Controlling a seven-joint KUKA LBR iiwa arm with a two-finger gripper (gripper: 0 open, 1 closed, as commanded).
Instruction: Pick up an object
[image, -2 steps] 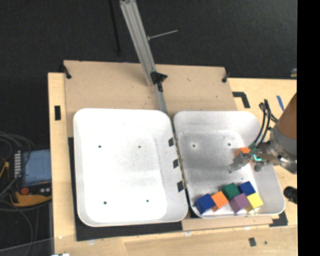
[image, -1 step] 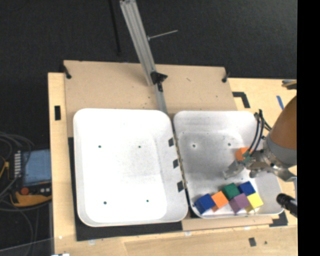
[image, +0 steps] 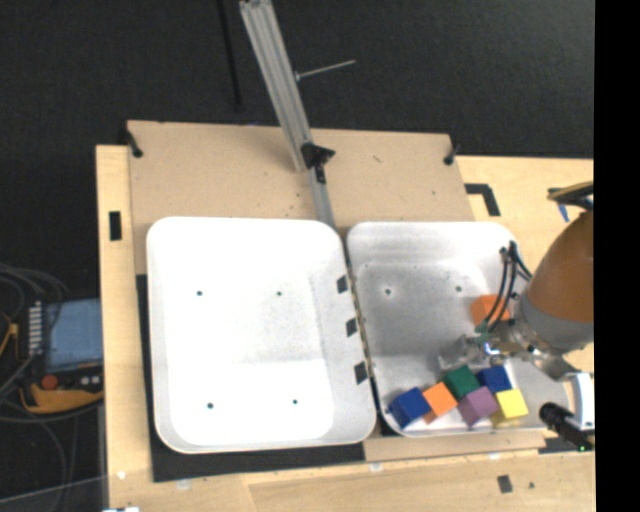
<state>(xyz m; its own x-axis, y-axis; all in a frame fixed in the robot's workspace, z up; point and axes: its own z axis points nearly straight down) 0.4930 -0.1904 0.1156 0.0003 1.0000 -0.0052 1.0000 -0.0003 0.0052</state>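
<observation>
While the arm (image: 565, 280) reaches in over the right bin (image: 420, 260), the pincer (image: 478, 350) hangs low above that bin's floor, near its near-right part; whether it is apart or together cannot be told, since the metal parts blur against the grey floor; nothing can be made out between them.

Just beyond the pincer, close against the wrist, sits an orange block (image: 487, 309), partly hidden by cables; just in front of the pincer lies a green block (image: 461, 381), very near it, though touching or not cannot be told; beside that, to the pincer's near right, a blue block (image: 495, 379); further toward the near rim, a purple block (image: 480, 404) and a yellow block (image: 511, 404) side by side; to the pincer's near left, a second orange block (image: 439, 399), and past it a second blue block (image: 409, 406) by the bin's near-left corner; these blocks huddle together along the near wall.

Well to the pincer's left lies the left bin (image: 250, 330), its edge meeting the right bin's; both rest on the worktop (image: 250, 170); a slanted metal rail (image: 285, 85) rises far beyond the pincer, to its left.
</observation>
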